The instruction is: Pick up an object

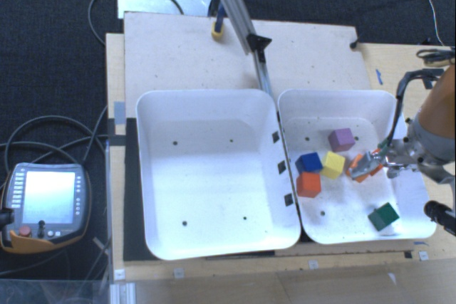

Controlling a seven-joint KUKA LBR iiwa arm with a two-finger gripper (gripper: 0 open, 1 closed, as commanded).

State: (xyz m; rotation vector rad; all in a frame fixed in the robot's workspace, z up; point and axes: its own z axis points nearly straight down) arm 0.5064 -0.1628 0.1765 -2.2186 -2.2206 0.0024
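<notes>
A pale board on a wooden bench sits on dark carpet, with a teach pendant (pixel 44 208) on the floor at the left and a slanted metal pole (pixel 231 0) rising from the far side.

Camera view: two shallow white bins lie side by side. The left bin (pixel 153 174) has only small holes in its floor. The right bin (pixel 406 221) holds the loose objects — a purple block (pixel 342 139) farthest, a blue block (pixel 309 162) touching a yellow block (pixel 333 164), an orange block (pixel 308 185) just nearer, and a green block (pixel 384 216) well apart at the near right. They lie scattered, probably dropped there for picking.

The gripper (pixel 365 167) reaches low from the right. An orange object (pixel 358 169) shows right at its tips, just right of the yellow block — whether the fingers are closed on it or merely over it, I cannot tell.
</notes>
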